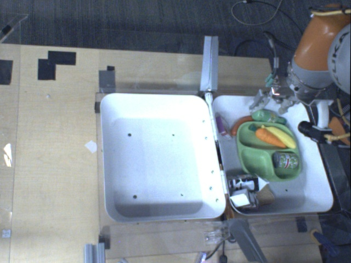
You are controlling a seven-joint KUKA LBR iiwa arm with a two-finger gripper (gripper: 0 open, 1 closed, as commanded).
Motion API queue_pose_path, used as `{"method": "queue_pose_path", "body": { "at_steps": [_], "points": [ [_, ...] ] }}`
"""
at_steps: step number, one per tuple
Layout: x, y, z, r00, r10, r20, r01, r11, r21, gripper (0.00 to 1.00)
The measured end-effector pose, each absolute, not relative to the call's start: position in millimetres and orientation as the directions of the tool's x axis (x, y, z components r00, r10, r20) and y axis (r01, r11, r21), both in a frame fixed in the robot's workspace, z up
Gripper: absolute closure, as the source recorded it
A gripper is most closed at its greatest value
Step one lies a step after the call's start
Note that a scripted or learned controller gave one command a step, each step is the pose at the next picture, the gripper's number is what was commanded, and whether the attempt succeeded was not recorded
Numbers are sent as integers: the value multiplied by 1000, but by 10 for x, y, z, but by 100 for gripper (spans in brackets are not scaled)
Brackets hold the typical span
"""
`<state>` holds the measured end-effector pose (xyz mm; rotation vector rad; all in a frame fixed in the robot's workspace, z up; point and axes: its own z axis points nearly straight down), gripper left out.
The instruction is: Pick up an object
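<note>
Glossy green tray point(253, 147), rounded compartments

On the bench, 2 bins sit side by side: the left bin point(156, 158), and the right bin point(312, 188) holding a divided dish point(263, 160) near its centre, with a small box point(243, 184) at its near-left corner.

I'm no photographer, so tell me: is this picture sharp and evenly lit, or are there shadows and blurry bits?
In the camera view the light is soft and fairly even; the left bin shows only a faint shadow along its near wall. The whole frame is low in detail and slightly soft. The gripper over the right bin is the blurriest part, and the green divided tray reads clearly.
</note>
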<state>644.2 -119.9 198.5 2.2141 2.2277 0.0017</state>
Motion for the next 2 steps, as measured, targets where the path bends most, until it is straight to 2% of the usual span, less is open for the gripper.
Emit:
{"method": "queue_pose_path", "body": {
  "at_steps": [1,2],
  "points": [
    [6508,-1611,2389,-17,1000,-2,1000,17,5,0],
    [5943,-1399,1606,-79,997,0,997,79,1,0]
  ]
}}
